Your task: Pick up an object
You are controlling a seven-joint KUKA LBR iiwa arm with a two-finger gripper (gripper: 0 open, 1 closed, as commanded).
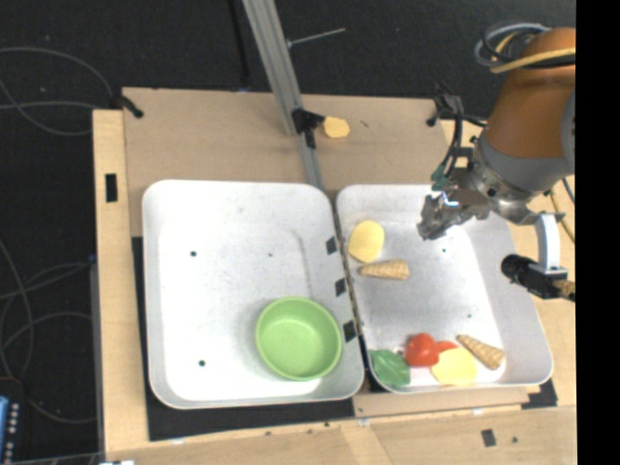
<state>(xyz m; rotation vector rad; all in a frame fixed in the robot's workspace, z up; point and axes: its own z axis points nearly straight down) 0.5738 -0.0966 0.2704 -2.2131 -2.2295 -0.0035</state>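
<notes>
Overhead, the gripper [433, 223] hangs above the right bin [441, 298], grip state unclear.

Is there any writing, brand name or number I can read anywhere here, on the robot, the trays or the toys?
None can be read.
The arm shows plain grey and orange, with no legible marking.
The two white bins bear only small dark dots, not text.
The green bowl and the toy foods, such as the yellow piece, are unlabelled.

Even, fairly bright overhead light washes the 2 white bins [242, 289] nearly to glare; shadows stay faint. The surrounding floor [58, 46] is dim, and the whole picture is soft and grainy.
</notes>
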